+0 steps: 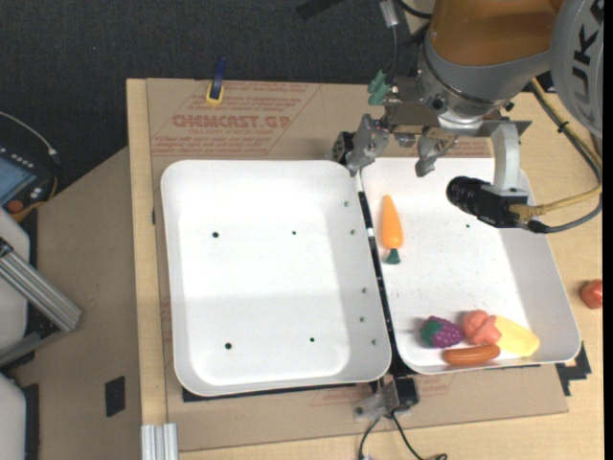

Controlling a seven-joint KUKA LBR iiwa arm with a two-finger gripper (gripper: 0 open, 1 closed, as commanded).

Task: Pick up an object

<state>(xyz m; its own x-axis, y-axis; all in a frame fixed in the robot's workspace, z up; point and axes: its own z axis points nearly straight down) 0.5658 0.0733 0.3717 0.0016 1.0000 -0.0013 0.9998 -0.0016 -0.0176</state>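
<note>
While the gripper [393, 151] hangs over the right bin's [536, 286] far left corner, its fingers stand apart with nothing between them. A toy carrot [390, 220] lies just nearer than the gripper in that bin. Grapes [442, 333], a sausage [471, 355] and other toy foods cluster at the bin's near edge.

One fixed camera is looking down at a slant on the tabletop [287, 113], taking in both white bins [259, 276] from fairly near.
</note>
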